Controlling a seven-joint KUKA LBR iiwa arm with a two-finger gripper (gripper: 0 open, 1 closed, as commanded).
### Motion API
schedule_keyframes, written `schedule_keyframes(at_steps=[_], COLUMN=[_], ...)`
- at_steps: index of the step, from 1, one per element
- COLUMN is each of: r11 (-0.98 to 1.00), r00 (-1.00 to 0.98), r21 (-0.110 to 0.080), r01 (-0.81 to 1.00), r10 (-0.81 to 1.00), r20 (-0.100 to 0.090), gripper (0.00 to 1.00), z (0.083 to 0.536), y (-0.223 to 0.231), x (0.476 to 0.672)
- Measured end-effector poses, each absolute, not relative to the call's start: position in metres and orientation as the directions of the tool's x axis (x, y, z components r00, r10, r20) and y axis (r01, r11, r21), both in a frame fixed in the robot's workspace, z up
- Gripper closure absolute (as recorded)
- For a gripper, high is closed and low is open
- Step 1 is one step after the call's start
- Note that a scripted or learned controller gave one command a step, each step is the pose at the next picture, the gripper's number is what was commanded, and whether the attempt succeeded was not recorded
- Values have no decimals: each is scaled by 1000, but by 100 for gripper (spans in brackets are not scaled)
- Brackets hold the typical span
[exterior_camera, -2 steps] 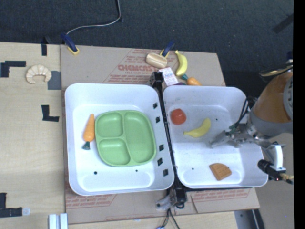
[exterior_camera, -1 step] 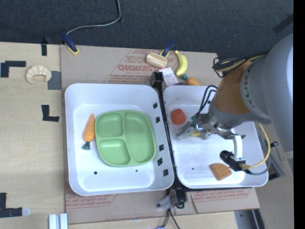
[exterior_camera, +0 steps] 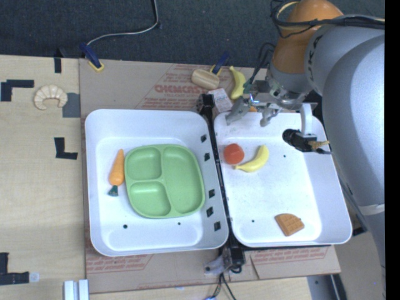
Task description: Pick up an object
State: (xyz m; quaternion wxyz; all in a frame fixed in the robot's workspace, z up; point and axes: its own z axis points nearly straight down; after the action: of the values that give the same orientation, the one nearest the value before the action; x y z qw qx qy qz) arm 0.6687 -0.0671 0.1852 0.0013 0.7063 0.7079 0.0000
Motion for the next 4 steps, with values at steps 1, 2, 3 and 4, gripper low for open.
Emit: schedule_keyframes(at_steps=[1,2,3,4], r11=[1,1,1,1], r00=[-1,-1,-1,-1], r21=[0,2,5,5], r01=[1000,1000,1000,1000], r10=[1000,1000,1000,1000], r20=[-2,-2,-3,-3], gripper=[0,0,0,0], z=[86,86,86,87], y=[-120,-95,-96,-96], x=[642,610,603,581])
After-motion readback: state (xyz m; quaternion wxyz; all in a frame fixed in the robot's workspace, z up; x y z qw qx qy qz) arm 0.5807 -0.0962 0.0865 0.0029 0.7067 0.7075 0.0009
